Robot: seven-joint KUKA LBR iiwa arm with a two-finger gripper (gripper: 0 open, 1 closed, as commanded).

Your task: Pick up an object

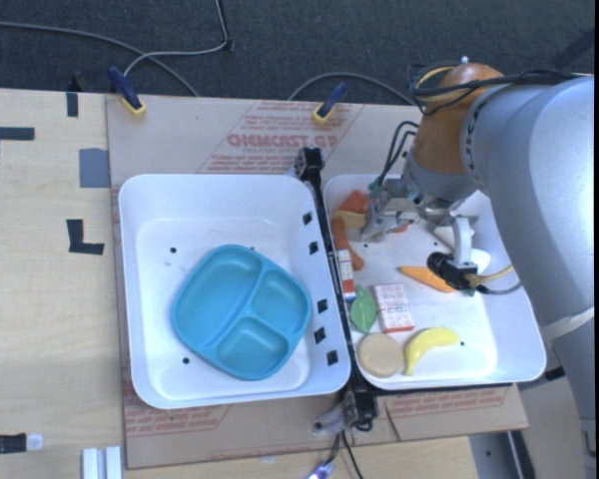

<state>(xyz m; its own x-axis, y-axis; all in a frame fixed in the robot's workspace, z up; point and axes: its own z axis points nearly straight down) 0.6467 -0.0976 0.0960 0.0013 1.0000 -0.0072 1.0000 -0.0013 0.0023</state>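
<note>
Two white bins side by side. Left bin (140, 267): one blue divided plate (242, 310). Right bin (514, 342): one banana (429, 345), one carrot (426, 277), one tan round disc (379, 354), one green piece (363, 310), one red-and-white box (392, 307), one orange piece (351, 204). Gripper (384, 218) low over the bin's far left part, near the orange piece; claw state cannot be told.

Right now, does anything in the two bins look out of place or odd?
Nothing looks spilled or broken. The blue divided plate lies at an angle in the left bin. In the right bin, the small items crowd the side by the divider: banana, carrot, small box. The gripper hangs over them.
</note>
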